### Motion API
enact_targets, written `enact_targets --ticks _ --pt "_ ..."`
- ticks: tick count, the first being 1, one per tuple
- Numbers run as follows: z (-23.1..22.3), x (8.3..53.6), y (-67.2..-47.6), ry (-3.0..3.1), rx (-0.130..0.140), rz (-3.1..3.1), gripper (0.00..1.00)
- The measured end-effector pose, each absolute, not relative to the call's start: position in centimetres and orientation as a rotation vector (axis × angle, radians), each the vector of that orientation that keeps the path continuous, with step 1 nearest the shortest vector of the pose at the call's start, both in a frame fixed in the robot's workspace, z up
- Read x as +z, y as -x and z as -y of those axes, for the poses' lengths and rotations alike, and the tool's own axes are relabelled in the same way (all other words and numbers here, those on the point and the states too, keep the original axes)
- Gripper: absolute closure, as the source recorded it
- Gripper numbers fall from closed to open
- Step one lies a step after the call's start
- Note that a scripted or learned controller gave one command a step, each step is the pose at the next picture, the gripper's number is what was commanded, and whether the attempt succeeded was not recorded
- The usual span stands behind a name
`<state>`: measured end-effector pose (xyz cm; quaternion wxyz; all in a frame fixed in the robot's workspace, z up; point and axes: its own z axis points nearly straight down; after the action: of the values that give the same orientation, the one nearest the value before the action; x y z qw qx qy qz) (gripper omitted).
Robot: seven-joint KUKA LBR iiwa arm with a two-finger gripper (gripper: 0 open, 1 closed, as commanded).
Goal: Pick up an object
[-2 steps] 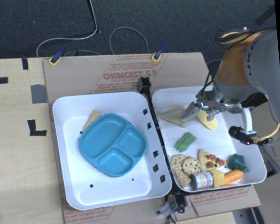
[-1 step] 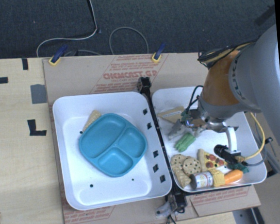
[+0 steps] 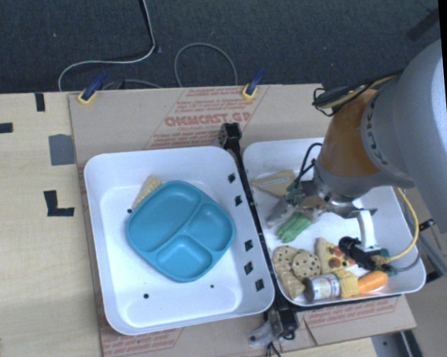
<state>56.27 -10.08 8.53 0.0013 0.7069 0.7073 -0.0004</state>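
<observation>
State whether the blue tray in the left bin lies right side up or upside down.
Right side up. The blue tray shows its three hollow compartments facing upward, and it lies flat on the floor of the left bin.

arm [image 3: 406,127] cut off right — gripper [image 3: 294,200] blurred

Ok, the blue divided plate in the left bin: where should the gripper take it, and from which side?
Take the blue plate by its raised rim at the corner nearest the right bin, coming straight down. It lies flat and is probably too wide to span, so one finger would likely go inside a compartment and one outside.
</observation>
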Motion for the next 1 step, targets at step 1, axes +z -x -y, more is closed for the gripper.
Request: enact_targets --ticks 1 --pt "10.17 9.7 -56.43 -2.216 0.003 -2.215 1.0"
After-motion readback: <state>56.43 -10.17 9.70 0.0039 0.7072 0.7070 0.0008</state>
